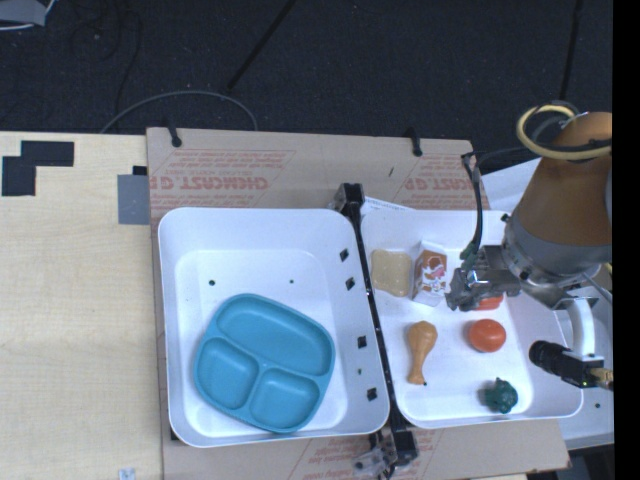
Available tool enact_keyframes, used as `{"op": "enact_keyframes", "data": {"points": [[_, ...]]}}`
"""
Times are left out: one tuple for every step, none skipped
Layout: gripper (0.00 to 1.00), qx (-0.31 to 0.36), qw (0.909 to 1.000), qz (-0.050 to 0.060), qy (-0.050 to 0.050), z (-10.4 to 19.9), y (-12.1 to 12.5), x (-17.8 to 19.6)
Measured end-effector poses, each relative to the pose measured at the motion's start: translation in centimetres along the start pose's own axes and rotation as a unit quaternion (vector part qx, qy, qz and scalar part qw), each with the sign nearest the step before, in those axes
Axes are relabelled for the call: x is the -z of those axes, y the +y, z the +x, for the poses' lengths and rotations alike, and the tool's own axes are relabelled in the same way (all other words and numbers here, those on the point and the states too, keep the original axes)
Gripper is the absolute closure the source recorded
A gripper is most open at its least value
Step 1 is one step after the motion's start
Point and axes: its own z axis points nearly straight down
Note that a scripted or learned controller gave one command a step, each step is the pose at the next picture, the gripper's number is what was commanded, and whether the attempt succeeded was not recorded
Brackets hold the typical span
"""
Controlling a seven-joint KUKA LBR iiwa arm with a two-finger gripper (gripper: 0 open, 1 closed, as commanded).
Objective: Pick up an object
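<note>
We see two white bins side by side on the worktop (70, 298). The left bin (185, 248) holds a blue divided plate (263, 361). The right bin (450, 413) holds a tan block (392, 271), a small red-and-white packet (432, 271) just beside it, a toy drumstick (419, 348), a tomato (487, 335) and a dark green piece (500, 396) near the front corner. The arm (565, 203) reaches in from the right, its pincer (470, 290) low in the right bin, just beside the packet and above the tomato. We cannot tell whether the pincer is released or clenched, and we see nothing between its tips.
</note>
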Motion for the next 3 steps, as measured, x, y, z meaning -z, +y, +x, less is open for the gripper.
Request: {"op": "enact_keyframes", "data": {"points": [[1.0, -0.001, 1.0, 0.001, 0.0, -0.1, 0.1, 3.5], [1.0, 0.001, 1.0, 0.003, 0.001, 4.6, 1.5, 3.3], [1.0, 0.002, 1.0, 0.003, 0.001, 10.6, 2.0, 2.8]]}}
